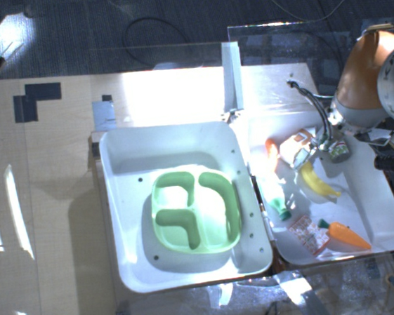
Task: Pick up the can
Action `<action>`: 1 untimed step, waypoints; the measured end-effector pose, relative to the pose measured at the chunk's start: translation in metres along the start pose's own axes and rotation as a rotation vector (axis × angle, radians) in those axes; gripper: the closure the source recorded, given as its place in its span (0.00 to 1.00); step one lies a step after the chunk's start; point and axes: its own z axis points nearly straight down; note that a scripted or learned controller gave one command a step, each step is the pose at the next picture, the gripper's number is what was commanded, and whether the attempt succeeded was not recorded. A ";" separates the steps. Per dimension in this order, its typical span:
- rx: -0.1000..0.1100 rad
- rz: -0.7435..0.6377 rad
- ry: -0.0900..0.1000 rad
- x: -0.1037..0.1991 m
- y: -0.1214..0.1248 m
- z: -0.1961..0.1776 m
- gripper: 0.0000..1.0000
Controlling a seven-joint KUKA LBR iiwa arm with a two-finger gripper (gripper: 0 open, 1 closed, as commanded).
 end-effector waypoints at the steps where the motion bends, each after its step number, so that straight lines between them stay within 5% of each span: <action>1: -0.012 -0.006 -0.013 -0.002 0.005 -0.015 1.00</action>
